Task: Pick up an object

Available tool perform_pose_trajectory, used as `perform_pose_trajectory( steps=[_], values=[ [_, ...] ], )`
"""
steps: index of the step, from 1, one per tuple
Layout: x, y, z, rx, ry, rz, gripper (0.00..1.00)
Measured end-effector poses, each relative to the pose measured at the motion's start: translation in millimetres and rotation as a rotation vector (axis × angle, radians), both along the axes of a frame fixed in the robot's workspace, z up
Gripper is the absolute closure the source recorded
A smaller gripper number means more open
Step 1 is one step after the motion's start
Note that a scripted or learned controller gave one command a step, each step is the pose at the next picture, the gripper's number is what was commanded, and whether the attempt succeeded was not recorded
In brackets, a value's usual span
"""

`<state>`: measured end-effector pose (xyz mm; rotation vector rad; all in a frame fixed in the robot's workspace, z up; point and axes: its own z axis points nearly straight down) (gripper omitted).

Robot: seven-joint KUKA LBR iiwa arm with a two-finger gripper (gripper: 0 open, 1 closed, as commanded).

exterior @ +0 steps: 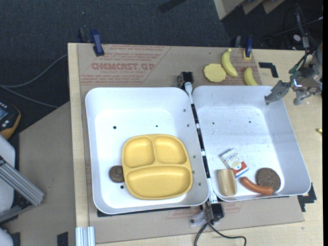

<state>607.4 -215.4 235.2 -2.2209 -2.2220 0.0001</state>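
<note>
Nearest, the sausage (255, 187), brown patty (268, 178), bread piece (226, 182) and small carton (233, 161) crowd the right bin's (287, 137) front edge, well apart from the spread, unladen pincer (288, 93) at its far corner.

White bins: 2, namely left bin (97, 137) and right bin (287, 132).
Yellow divided plate (155, 166): 1, three compartments.
Brown round patties: 2, namely one (117, 173) in the left bin, one (268, 178) in the right.
Sausage (255, 186): 1.
Tan bread-like piece (226, 182): 1.
Small printed carton (233, 161): 1.
Bananas on the worktop: 2, namely one (229, 63) and another (249, 76).
Yellow round piece (214, 73): 1.
Blue clamps: 2, namely left (96, 41) and right (248, 47).
</note>
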Motion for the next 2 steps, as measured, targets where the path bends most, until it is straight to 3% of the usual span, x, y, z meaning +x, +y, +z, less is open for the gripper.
perform_pose_trajectory(
  steps=[1, 2],
  values=[
    [-39, -9, -11, 0.001, 0.004, -0.003, 0.00],
    [-118, 54, -132, 0.009, 0.017, 0.000, 0.00]
  ],
)
